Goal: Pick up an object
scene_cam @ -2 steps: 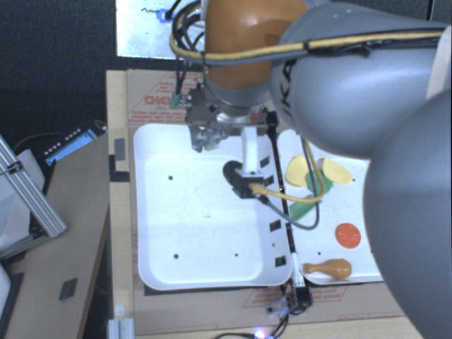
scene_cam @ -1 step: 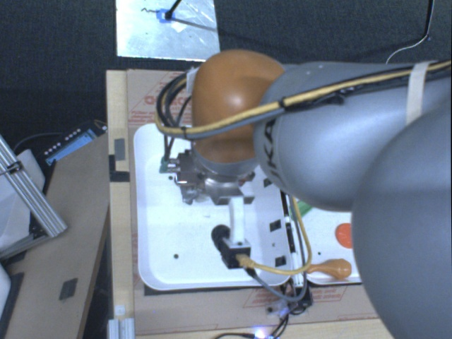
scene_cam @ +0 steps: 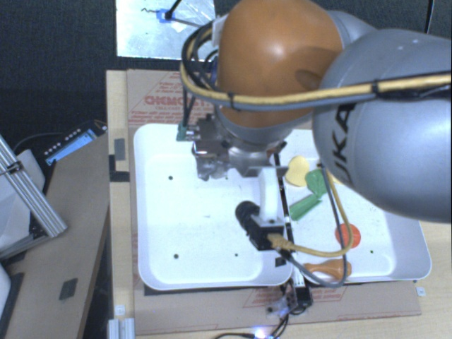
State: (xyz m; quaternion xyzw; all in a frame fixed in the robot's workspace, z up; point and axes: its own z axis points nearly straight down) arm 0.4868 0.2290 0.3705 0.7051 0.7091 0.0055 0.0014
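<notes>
Arm leaning in over the divider between the two white bins.

The grey arm, with its orange band, is covering much of the view, and the end effector (scene_cam: 208, 159) is hanging over the upper part of the left bin (scene_cam: 162, 260); whether it is spread or pressed together cannot be told from here. The objects are lying in the right bin (scene_cam: 406, 263): a yellow piece (scene_cam: 296, 169) is sitting just beside a green piece (scene_cam: 308, 202), an orange-red round one (scene_cam: 348, 236) is resting nearer the front, and an orange-brown one (scene_cam: 325, 267) is lying by the front rim. Both bins are sitting on cardboard over the tabletop (scene_cam: 78, 189).
</notes>
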